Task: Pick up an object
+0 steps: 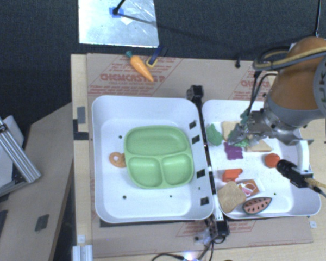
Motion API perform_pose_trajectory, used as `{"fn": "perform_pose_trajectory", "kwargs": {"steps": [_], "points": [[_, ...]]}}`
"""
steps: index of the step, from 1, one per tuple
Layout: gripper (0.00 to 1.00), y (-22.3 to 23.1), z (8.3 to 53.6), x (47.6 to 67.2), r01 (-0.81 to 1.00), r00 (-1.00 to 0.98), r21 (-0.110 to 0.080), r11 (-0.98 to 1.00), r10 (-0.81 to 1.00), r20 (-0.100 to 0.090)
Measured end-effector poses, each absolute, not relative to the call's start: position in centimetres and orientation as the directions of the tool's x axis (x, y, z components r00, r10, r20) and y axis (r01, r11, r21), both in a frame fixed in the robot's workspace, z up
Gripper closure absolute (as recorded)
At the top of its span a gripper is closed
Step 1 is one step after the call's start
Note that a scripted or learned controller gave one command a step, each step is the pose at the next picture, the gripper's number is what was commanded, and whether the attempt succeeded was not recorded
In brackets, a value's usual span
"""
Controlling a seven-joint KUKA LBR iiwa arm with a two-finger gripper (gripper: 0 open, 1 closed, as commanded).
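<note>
Jaws of the gripper (240, 135) sit low in the right bin (307, 200), but the dark metal hides whether they are parted or closed; I cannot tell. Just beneath lie a ruffled purple piece (233, 151) and a flat tan slab (259, 144). A smooth green leaf shape (214, 133) lies beside. The left bin (106, 162) holds a glossy green divided plate (157, 155).

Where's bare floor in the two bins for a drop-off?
Left bin: free along the top wall and the front strip below the green tray. Right bin: crowded; toys cluster under the gripper and down the front.
</note>
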State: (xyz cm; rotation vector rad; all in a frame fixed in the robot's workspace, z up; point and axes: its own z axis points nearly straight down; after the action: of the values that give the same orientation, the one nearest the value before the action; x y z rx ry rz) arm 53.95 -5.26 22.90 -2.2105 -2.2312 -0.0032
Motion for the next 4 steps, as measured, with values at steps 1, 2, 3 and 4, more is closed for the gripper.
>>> {"fn": "perform_pose_trajectory", "kwargs": {"steps": [1, 2, 3, 4], "points": [[1.0, -5.6, 21.9, 52.4, 1.0, -0.001, 0.0, 0.001, 1.0, 0.0], [1.0, -5.7, 22.6, 52.4, 1.0, -0.001, 0.003, 0.001, 1.0, 0.0], [1.0, -3.6, 22.3, 52.5, 1.0, -0.006, 0.002, 0.006, 1.0, 0.0], [1.0, -4.5, 22.3, 51.6, 1.0, -0.001, 0.001, 0.001, 1.0, 0.0]]}}
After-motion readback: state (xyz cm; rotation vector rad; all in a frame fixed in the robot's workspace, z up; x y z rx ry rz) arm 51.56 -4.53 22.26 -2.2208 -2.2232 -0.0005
